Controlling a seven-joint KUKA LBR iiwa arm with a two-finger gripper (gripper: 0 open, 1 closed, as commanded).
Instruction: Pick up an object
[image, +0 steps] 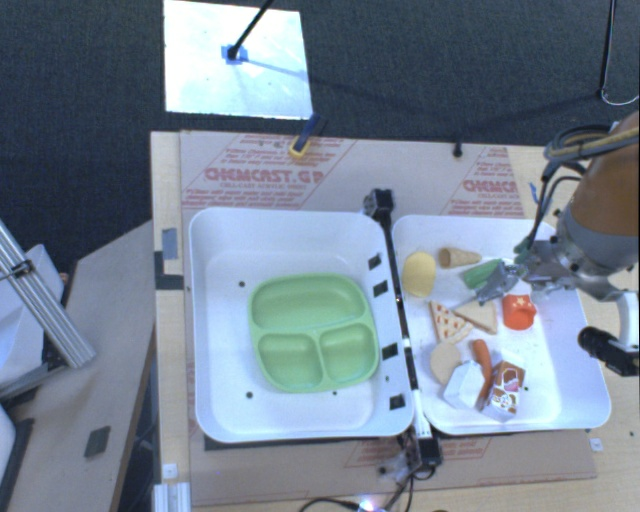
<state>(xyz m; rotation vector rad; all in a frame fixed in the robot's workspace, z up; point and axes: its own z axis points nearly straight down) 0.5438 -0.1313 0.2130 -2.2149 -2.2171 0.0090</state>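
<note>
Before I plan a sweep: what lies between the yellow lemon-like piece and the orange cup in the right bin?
In the camera view, between the yellow piece and the orange cup lie a green item and the tool.

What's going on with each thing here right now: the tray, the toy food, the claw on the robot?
Green tray: flat in the left bin, compartments bare.
Yellow lemon: resting in the right bin, untouched.
Pizza slice: lying flat.
Orange cup: resting beside the gripper.
Carton: lying on its side.
Gripper: low over the right bin, by a green piece; grasp unclear.
</note>
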